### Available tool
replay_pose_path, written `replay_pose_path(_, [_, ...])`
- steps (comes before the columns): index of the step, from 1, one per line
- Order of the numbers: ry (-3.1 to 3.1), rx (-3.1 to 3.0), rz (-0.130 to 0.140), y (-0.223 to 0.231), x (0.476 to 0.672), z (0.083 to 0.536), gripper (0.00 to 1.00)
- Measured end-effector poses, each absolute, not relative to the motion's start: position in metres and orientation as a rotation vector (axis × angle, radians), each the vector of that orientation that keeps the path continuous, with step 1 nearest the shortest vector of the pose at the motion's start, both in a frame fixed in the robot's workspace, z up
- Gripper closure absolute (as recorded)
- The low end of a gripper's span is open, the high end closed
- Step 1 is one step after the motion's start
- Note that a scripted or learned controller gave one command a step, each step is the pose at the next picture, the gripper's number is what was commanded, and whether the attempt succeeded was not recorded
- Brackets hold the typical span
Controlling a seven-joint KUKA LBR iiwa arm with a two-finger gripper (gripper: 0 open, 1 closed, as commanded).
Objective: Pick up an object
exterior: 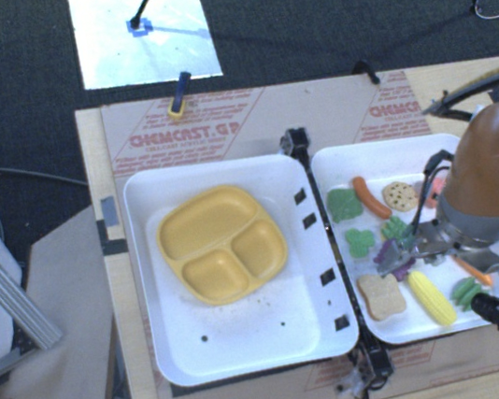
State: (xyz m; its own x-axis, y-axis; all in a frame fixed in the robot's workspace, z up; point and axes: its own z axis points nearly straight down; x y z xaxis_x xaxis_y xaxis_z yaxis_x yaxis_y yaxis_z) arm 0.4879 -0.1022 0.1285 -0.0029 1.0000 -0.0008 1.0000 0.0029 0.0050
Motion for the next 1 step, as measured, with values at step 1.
replay_pose_path(1, [2.221,2.221,0.004,-0.0935,0.4874,0.084,0.0])
